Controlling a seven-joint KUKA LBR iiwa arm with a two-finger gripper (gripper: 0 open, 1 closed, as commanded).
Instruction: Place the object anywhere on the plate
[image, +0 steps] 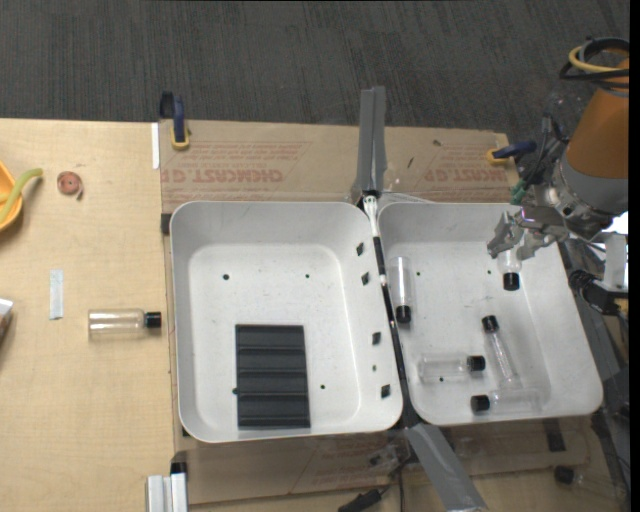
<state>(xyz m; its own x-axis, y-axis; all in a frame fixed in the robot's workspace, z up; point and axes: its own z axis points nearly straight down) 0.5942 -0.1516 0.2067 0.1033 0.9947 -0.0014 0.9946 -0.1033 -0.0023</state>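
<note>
A black ribbed plate (270, 377) lies in the front part of the left bin (200, 300). My gripper (509, 250) hangs over the far right part of the right bin (570, 390). It is shut on a clear vial (510, 268), which hangs from the fingertips with its black cap pointing down. The plate is far to the left of the gripper, across the divider between the bins.
Several more clear vials with black caps lie in the right bin: one along its left wall (400, 288), others near the front (497, 350), (445, 369). Another vial (120, 321) lies on the bench, left of the bins.
</note>
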